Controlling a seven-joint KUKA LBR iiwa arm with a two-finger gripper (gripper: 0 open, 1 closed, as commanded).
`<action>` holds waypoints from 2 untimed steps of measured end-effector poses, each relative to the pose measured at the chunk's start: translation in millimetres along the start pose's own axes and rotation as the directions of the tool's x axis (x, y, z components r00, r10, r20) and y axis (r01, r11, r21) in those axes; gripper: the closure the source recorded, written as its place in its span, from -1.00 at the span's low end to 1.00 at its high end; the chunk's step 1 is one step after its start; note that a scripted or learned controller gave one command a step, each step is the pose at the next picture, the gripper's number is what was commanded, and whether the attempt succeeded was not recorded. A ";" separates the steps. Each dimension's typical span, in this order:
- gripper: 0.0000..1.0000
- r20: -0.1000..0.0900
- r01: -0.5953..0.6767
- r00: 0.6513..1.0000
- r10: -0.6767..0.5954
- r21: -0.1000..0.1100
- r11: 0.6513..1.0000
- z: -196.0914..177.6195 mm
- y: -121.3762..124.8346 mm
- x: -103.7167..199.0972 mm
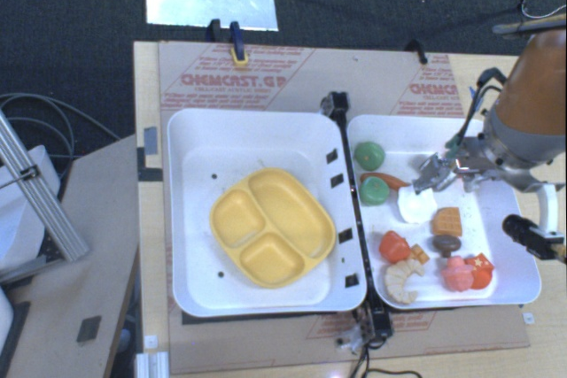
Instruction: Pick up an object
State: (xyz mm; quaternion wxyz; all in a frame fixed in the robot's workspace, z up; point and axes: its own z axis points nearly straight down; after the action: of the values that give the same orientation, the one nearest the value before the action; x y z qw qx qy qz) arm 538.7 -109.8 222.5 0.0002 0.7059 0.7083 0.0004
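Two white bins point(177, 217) sit on the table; the hand point(431, 175) hovers over the right bin's toy food, just above a white piece point(415, 206). Whether it is released or clenched cannot be told. Judged step: approach; next, descend squarely onto one piece.

Arm point(536, 93) cut off by right edge. Gripper point(434, 175) fingers blurred, too small to tell apart. White piece point(416, 206) partly hidden beneath.

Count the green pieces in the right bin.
2. One green ball lies near the bin's back left corner; a second green piece sits just in front of it. The arm may hide others.
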 end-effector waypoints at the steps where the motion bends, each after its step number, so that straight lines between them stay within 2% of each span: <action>1: -1.00 0.012 -0.007 1.000 0.007 -0.015 1.000 138.5 -26.7 -59.7; 2: -1.00 0.004 0.003 1.000 -0.003 -0.010 1.000 136.4 59.3 -81.1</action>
State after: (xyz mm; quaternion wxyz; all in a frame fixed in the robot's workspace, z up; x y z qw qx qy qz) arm 598.3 -190.7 86.1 0.0052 0.7049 0.7093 0.0022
